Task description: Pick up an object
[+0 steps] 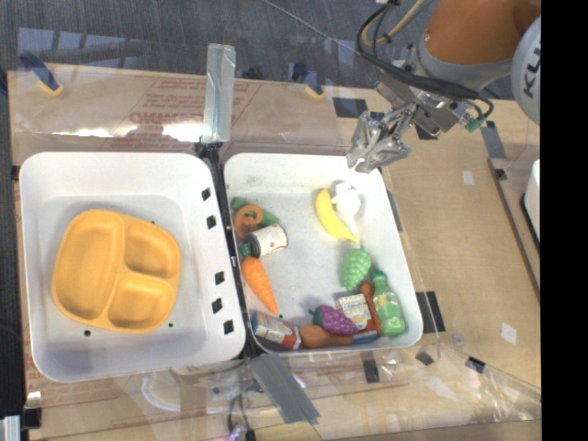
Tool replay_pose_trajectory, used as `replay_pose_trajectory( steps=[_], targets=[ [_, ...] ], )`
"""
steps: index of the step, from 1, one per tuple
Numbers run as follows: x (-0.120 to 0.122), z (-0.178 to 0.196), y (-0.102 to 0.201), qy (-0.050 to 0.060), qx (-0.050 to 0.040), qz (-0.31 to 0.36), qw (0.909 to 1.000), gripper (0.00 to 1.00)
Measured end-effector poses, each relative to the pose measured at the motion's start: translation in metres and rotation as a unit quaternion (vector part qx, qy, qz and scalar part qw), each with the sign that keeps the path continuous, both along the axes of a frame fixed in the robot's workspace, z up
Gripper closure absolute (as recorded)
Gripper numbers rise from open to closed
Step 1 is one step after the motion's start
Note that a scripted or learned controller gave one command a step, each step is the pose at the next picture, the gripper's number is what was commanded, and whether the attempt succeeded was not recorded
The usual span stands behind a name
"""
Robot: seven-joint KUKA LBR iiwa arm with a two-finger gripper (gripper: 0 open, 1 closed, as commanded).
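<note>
My gripper (372, 150) hangs over the far right corner of the right bin (303, 165), with nothing visible between its fingers. Just below it lie a yellow banana (331, 217) and a small white object (347, 197) that touches the banana. Further down the bin are a green bumpy fruit (356, 267), an orange carrot (260, 284), a small white can (269, 241), an orange-and-green toy (247, 217), purple grapes (335, 319) and a green bottle (389, 311).
The left bin (55, 168) holds a yellow divided plate (116, 269). A grey strip (218, 95) stands behind the divider between the bins. More small packets crowd the right bin's near edge (276, 331).
</note>
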State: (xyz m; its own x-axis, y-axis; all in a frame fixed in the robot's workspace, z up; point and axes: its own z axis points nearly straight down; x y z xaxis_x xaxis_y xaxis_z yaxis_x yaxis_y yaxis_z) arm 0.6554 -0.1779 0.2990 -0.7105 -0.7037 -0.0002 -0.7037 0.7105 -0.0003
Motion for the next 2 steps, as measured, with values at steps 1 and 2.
replay_pose_trajectory(
  steps=[1, 2],
  targets=[
    [0.003, 0.006, -0.03, -0.003, -0.0009, 0.163, 0.9866, 1.0],
    [0.001, -0.163, -0.031, 0.0, 0.0018, 0.239, 0.9711, 1.0]
  ],
)
